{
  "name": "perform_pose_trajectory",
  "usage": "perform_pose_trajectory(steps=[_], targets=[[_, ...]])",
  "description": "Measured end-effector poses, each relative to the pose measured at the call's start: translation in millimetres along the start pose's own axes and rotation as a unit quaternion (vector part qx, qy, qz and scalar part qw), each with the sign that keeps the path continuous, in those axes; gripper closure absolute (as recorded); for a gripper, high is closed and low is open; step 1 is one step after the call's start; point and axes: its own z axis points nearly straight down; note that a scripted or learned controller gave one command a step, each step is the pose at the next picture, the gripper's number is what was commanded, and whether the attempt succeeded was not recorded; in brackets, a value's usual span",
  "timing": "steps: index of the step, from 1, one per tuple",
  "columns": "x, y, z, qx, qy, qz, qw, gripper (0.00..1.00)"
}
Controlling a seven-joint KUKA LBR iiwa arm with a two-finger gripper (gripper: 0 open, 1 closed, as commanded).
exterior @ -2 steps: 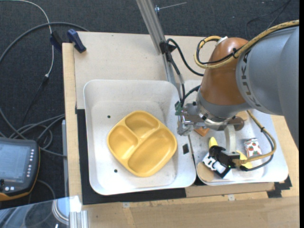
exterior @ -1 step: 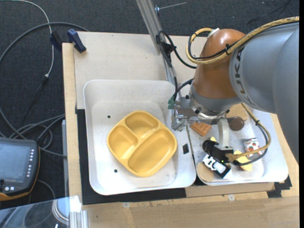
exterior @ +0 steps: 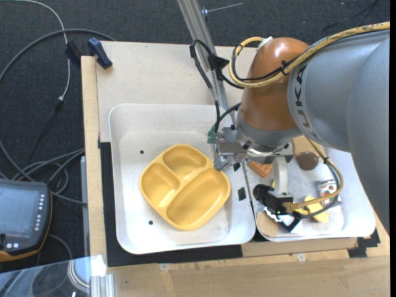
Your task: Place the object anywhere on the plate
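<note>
Arm pose: the grey arm (exterior: 346, 85) enters from the right and bends down over the inner edge of the right bin (exterior: 362, 224). Its orange band (exterior: 272, 73) sits directly above the wrist.

Tool: the tool (exterior: 229, 159) hangs at the boundary between the two bins, just beside the upper right rim of the plate (exterior: 185, 187). Whether it is apart or together cannot be told from this view. Nothing can be seen clamped in it.

Count:
- Bins: two, side by side on the desk (exterior: 154, 73).
- Plate: one, yellow, with three compartments, lying flat in the left bin (exterior: 124, 141).
- Loose objects: three can be made out, all in the right bin and apart from the plate: one brown round object (exterior: 306, 161), one orange object (exterior: 260, 169) near the tool, and one yellow object (exterior: 320, 208) toward the near edge
</note>
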Motion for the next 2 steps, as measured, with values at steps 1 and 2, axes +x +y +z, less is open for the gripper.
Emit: perform_pose_trajectory(steps=[1,2], targets=[[-30.6,9.4,-76.9,-0.004,-0.001,0.003,1.0,1.0],[8.9,-0.8,-41.6,0.004,0.0,0.0,1.0,1.0]])
